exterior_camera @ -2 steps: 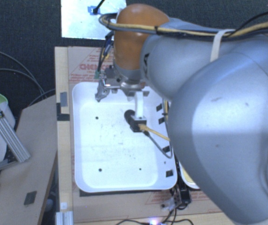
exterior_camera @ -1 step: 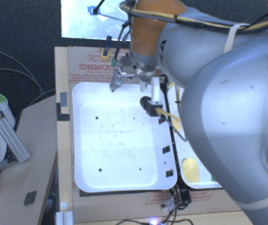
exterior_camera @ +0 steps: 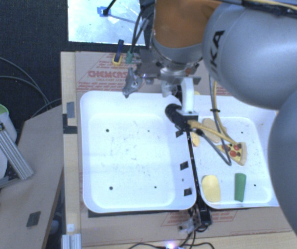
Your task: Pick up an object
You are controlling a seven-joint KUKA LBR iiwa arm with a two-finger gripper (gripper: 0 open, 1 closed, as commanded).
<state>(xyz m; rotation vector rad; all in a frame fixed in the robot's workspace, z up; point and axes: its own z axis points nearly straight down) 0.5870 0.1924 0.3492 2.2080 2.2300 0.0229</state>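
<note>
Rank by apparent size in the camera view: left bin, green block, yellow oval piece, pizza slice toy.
1. left bin
2. pizza slice toy
3. yellow oval piece and green block: look about alike, not ranked.

bins: 2 white (exterior_camera: 94,154) | yellow pieces: 1 (exterior_camera: 211,188) | green blocks: 1 (exterior_camera: 240,187) | pizza-slice toys: 1 (exterior_camera: 236,152)

Readable lettering on cardboard and arm

Red print "CHEMCRO…" runs along the cardboard sheet (exterior_camera: 104,74) behind the bins; black letters "KA" stand on the grey arm (exterior_camera: 252,51).
</note>
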